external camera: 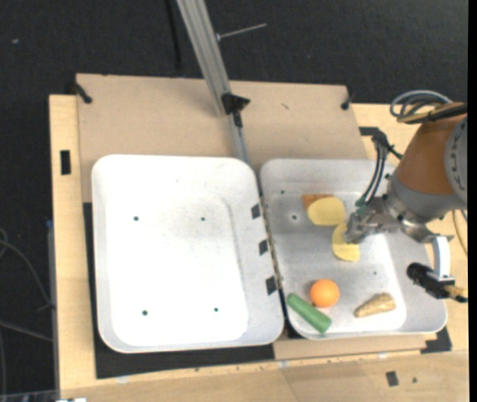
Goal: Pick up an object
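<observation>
**Grasp attempt over the lower yellow piece**

Step in hand: judged from the pose, the gripper is at the descent or closing stage over a pale yellow piece in the right bin. The piece lies directly below the jaws and appears to touch them; whether it sits between the fingers cannot be told, and whether the jaws are parted or closed cannot be told either.

Other objects, relative to the jaws:
- A second yellow piece, with an orange-brown edge behind it, lies just up and to the left.
- An orange ball lies below and to the left, apart.
- A tan wedge lies below, well apart.
- A green cylinder rests on the bin's lower left rim, farthest away.

Arm pose: the arm enters from the right, orange band above the wrist, tool pointing down and left into the bin.

Next move: confirm closure on the piece, then lift straight up, clear of the neighbouring yellow piece. The left bin is not involved.
</observation>
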`<state>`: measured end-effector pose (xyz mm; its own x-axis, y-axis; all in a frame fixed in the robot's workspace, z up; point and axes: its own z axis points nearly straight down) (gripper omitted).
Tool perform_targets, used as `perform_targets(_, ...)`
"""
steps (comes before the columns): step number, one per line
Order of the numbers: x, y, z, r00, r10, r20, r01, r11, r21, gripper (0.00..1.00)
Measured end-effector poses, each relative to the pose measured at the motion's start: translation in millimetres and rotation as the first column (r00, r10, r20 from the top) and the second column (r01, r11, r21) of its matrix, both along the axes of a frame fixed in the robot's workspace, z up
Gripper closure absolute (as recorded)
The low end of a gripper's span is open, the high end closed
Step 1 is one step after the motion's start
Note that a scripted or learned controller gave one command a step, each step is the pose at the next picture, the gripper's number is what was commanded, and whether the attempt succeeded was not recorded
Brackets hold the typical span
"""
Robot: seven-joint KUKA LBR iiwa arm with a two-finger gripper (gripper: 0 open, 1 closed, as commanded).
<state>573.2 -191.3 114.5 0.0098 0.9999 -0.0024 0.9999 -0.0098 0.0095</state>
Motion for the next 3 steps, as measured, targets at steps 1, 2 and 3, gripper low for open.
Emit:
perform_targets(1,-7.6,2.2,55.0,1.000,0.004,-0.003,-0.004,1.000,0.000,1.00)
perform_targets(2,-6.0,0.7,88.7,1.000,0.011,-0.004,-0.011,1.000,0.000,1.00)
perform_targets(3,-16.4,55.0,104.9,1.000,0.017,-0.007,-0.017,1.000,0.004,1.00)
